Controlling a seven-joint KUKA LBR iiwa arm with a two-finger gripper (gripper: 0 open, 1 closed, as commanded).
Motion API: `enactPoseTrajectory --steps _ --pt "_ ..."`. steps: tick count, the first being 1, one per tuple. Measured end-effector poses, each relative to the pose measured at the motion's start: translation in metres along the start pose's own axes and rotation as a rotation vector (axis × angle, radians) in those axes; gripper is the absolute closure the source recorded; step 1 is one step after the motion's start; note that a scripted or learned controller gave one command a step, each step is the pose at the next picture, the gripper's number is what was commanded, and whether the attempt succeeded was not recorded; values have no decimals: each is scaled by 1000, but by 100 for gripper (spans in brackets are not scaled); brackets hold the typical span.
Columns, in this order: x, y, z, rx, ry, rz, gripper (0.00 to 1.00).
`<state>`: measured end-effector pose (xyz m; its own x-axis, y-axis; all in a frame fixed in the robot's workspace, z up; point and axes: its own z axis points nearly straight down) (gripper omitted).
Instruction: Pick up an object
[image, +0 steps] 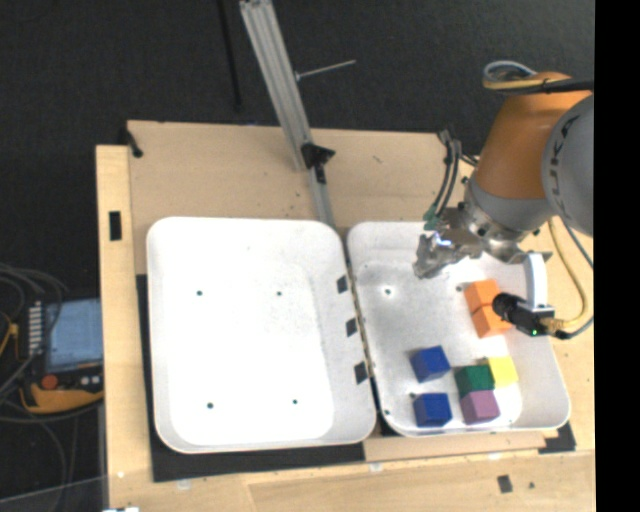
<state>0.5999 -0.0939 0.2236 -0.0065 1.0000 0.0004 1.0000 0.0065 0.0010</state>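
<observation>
Nearest, at the frame's lower right, small blocks lie in the right bin (395, 420): two blue cubes (431, 409) (430, 362), a purple one (481, 405), green (474, 379), yellow (502, 370), and further up an orange block (484, 306). They look light, rigid and smooth-sided; opposite flat faces suit pinching. Above them hovers the gripper (434, 255), holding nothing visible; its opening I cannot tell.

blocks (470, 375) crowd right bin's (395, 300) near corner

A slanted grey metal pole (283, 95) rises behind the bins. A handheld control pendant with blue screen (62, 352) lies left, among cables.
</observation>
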Motion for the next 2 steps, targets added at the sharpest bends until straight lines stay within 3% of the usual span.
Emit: enactPoseTrajectory --steps 1,2 --pt "45 4 0 1 1 0 100" --pt "95 -11 -8 1 2 -2 100"
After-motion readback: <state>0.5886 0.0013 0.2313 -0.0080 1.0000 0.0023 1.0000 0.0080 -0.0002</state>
